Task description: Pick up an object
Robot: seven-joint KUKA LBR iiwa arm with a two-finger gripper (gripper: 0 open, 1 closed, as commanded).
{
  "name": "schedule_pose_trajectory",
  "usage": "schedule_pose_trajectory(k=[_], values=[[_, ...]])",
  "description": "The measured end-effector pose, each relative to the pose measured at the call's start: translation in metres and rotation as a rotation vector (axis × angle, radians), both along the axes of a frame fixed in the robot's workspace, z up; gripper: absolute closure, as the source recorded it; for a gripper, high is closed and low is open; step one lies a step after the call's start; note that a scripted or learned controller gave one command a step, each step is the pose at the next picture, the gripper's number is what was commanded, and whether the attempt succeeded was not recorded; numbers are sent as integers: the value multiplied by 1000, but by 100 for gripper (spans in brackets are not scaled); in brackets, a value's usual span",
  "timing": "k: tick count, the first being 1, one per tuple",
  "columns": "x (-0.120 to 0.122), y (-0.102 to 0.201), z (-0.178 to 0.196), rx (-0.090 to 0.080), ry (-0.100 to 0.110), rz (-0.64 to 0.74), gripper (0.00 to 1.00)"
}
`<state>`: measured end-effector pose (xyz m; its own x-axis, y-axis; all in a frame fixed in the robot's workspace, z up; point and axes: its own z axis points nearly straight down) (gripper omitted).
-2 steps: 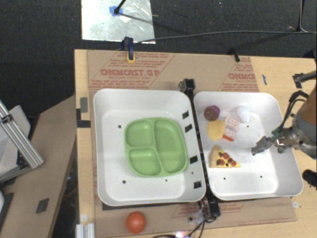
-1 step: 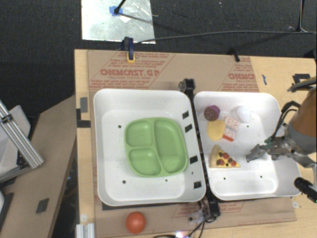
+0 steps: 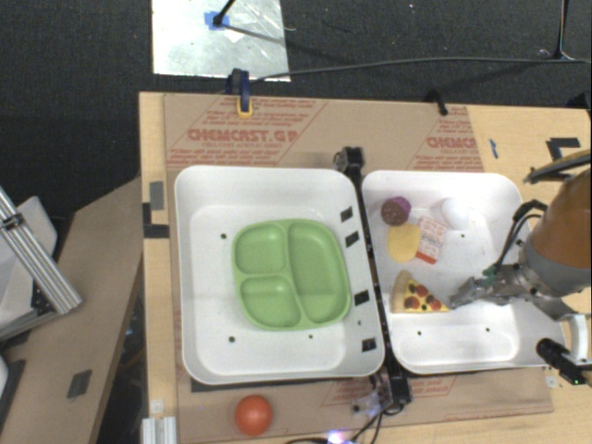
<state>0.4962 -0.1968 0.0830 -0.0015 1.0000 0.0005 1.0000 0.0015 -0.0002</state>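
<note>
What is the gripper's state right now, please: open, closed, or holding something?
Gripper: cannot be told; it sits low in the right bin, right beside the pizza slice, with nothing seen held.

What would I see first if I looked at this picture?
Probably the big green divided plate, sitting in the middle of the left white bin. Next, the toy food in the right white bin: a pizza slice, a yellow piece and a purple ball. The gripper reaches in from the right, close to the pizza slice, and an orange ball lies on the bench below the left bin.
</note>
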Motion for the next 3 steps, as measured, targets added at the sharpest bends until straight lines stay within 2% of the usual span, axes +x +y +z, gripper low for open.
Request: schedule_pose_trajectory(k=[1,2,3], values=[[1,0,13,-2,-4,0,100],[11,-5,71,-3,-6,3,100],[9,0,116,-2,-4,3,100]])
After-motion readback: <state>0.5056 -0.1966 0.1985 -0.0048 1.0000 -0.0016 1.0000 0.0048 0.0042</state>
